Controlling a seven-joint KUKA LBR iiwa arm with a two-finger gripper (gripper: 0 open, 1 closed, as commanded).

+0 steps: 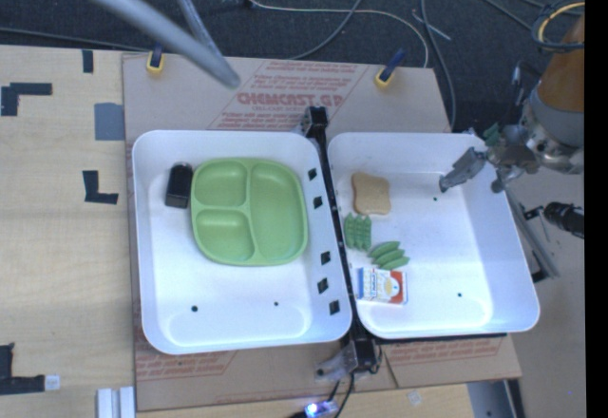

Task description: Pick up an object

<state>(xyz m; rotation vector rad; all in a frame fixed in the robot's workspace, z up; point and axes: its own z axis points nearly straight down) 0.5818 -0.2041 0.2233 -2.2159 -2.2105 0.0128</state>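
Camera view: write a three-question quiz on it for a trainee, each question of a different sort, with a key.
1. True or false: the green divided plate lies in the right bin.
2. Which lies nearest the front rim of the right bin? A. bread slice B. small carton C. green pea pods
3. Fill in: the black block lies against the plate's ___ edge, as seen in the view.

Key:
1. False; it lies in the left bin.
2. B.
3. Left.
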